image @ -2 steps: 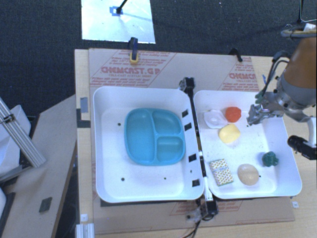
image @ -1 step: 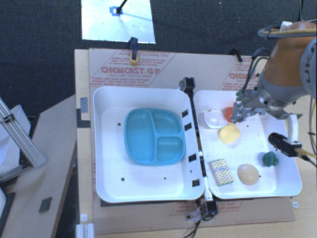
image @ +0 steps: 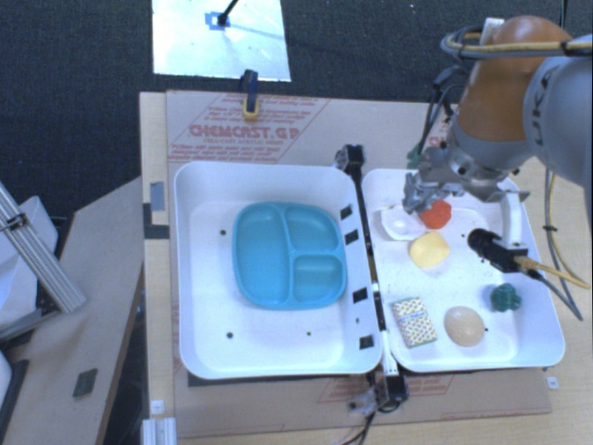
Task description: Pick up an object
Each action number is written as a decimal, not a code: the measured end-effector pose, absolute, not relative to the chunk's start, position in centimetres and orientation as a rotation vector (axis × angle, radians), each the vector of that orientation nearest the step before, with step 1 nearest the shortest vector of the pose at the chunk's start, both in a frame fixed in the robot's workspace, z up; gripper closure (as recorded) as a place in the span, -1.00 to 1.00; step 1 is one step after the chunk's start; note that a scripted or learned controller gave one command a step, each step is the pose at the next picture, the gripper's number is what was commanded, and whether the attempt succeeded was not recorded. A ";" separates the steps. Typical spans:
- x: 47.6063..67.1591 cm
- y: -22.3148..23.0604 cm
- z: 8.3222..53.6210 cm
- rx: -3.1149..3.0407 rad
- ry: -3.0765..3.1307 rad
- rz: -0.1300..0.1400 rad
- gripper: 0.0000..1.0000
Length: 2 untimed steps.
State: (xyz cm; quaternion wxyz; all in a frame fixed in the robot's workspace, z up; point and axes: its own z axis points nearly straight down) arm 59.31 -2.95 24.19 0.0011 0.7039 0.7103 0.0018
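Note:
My gripper [image: 420,196] hangs low over the back left part of the right bin [image: 542,336]. Just below it lie a white rounded piece [image: 399,223] and a red-orange object [image: 436,214], which it partly covers. A yellow lump [image: 429,249] sits just in front of those. Nearer the front lie a small patterned box [image: 414,321], a beige egg shape [image: 464,325] and a small dark green object [image: 504,297]. Nothing can be seen held in the gripper.
The left bin [image: 199,248] holds a blue divided plate [image: 288,255]. A black-clipped divider [image: 361,248] runs between the two bins. The arm's grey and orange body [image: 510,82] looms over the back right corner of the right bin.

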 end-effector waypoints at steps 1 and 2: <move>60.4 3.0 23.8 2.209 2.232 0.005 1.00; 62.3 8.2 22.4 2.211 2.229 0.004 1.00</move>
